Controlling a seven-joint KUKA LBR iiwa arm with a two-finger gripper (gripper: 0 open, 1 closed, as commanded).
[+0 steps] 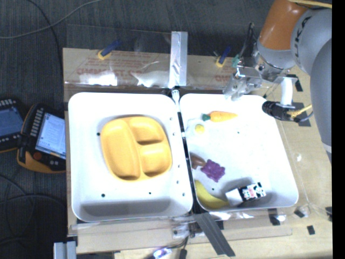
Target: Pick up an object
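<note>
The claw (pixel 241 85) hangs at the upper right of the frame, above the far rim of the right bin (pixel 280 144), and nothing shows between its parts; whether it stands wide or narrow I cannot tell, since it is small and blurred against the rim. By my reading the step in hand is the approach: no thing is lifted yet, and the next move calls for choosing one target, coming down over it and closing on it. Counting from the near edge of the right bin: one black-and-white box (pixel 252 192) at lower right, one banana (pixel 206 196) just beside it against the divider, one purple grape bunch (pixel 213 170) above that, one small brown piece (pixel 197 160) touching the grapes' left side, then one small yellow bit (pixel 199 128) and one carrot (pixel 219 116) at the far end, nearest the claw and so the likeliest pick. The left bin (pixel 86 193) holds one yellow divided tray (pixel 137 147). Two bins in all sit on the tabletop (pixel 315 193).
</note>
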